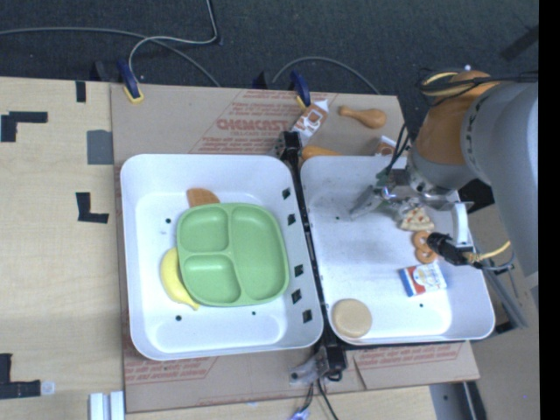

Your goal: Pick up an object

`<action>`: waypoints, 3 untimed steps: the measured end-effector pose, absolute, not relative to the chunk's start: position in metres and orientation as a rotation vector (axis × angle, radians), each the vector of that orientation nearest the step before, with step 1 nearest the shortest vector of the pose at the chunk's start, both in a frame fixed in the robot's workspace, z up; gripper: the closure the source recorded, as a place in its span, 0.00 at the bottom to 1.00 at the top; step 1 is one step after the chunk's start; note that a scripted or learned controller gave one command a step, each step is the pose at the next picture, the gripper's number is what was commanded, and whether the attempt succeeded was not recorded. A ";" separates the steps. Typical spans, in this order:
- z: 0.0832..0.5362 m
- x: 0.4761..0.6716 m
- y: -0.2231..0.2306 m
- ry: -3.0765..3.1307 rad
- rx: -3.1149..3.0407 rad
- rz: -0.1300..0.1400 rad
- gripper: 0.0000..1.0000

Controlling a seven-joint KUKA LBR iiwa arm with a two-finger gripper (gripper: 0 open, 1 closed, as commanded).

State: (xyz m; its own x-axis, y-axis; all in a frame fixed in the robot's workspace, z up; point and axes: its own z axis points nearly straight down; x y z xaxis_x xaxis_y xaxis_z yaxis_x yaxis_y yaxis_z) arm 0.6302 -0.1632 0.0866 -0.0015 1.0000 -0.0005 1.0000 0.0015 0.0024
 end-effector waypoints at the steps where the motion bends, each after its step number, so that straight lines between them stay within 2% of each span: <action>1: 0.167 0.669 -0.196 2.221 2.218 0.000 0.00; 2: 0.182 0.583 -0.219 2.220 2.222 -0.003 0.00; 3: 0.088 0.538 -0.211 2.218 2.216 0.005 0.00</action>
State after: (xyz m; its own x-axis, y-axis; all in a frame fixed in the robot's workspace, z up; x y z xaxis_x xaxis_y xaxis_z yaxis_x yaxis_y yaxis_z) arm 0.5380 -0.2111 0.0883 -0.0009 1.0000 -0.0019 1.0000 0.0010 0.0061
